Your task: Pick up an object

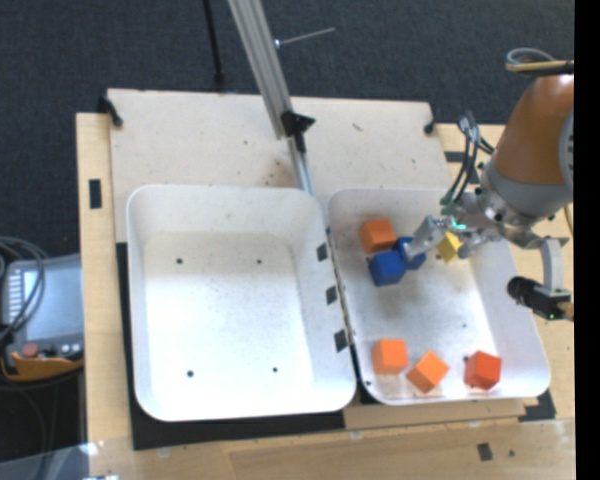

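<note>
Jaws [427, 243]: low in the right bin [500, 308], at its upper middle, reaching in from the right under the grey wrist. Whether they stand apart or together cannot be told; the tips are small and blurred against the blocks.

Blue block [386, 267]: the likely task object, just at the tips, on the bin floor. No part of it shows between the tips, so no hold is claimed.

Orange block [377, 235]: touching or nearly touching the blue block on its upper side.

Yellow block [447, 248]: just beside the wrist hardware, right of the tips.

Risk: the blue and orange blocks sit so tight that one tip may land on the orange block or push the pair away instead of straddling one. The yellow block, close by the wrist, could be nudged.

Surroundings: three more orange or red blocks along the right bin's lower edge, one at lower middle [389, 355], one tilted [429, 371], one reddish [483, 370], all well apart from the tips. Left bin [140, 268] adjoins. A metal pole [265, 58] slants over the bench [180, 138], away from the arm's reach.
</note>
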Controlling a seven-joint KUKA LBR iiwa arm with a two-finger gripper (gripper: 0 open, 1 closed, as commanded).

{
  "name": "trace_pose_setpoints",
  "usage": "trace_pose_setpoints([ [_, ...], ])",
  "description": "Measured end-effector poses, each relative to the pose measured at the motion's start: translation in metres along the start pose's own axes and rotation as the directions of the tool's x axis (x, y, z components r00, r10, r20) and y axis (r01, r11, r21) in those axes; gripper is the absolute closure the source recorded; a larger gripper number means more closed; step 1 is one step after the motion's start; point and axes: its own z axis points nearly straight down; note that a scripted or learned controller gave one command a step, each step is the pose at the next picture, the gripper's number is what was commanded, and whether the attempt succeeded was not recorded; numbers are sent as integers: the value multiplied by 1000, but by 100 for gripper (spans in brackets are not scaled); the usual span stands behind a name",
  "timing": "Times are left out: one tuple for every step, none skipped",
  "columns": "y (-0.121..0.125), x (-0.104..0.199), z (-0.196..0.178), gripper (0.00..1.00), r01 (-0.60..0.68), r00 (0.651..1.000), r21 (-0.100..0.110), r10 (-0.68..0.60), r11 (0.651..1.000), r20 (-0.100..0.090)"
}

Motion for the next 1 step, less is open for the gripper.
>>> trace_pose_setpoints([
  [9, -2, 57, 0, -2, 1000, 5, 2, 1000, 2],
])
